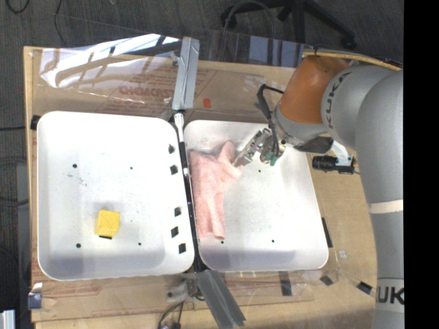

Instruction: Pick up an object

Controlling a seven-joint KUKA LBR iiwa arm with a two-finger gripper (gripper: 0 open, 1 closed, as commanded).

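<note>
A wooden bench (89,70) holds two shallow white bins side by side, seen from above at a slant. In the left bin (103,142), a small yellow block (108,223) lies near the front, left of centre. In the right bin (288,211), a long pale pink cloth (208,190) lies crumpled along the left wall, running from the far side toward the near side. The gripper (247,152) hangs at the cloth's far right corner, its tips touching or just above the fabric there. Whether it is clenched on the cloth or released cannot be told. The grey arm (374,136) with its orange band (305,91) reaches in from the right.
</note>
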